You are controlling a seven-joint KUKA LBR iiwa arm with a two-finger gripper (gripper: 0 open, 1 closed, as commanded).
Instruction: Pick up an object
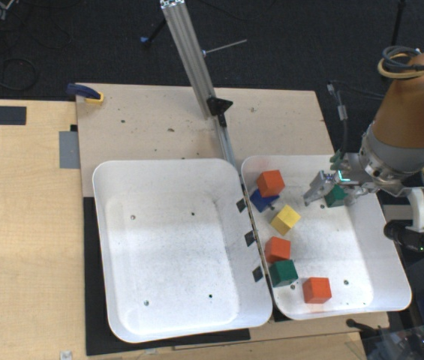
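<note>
My gripper [337, 190] hangs over the upper right part of the right bin [362, 261]. A small green block [336, 196] sits between its grey fingers, and the gripper is shut on it. Loose in the same bin lie an orange block [271, 181] with a blue block [263, 199] against it, a yellow block [286, 218], a red-orange block [277, 249], a second green block [284, 272] and another orange block [317, 289].
The left bin [166, 246] lies beside the right one, with black clips on the shared rim. A slanted aluminium bar [193, 58] rises behind the bins. The arm's orange band [407, 111] fills the right side.
</note>
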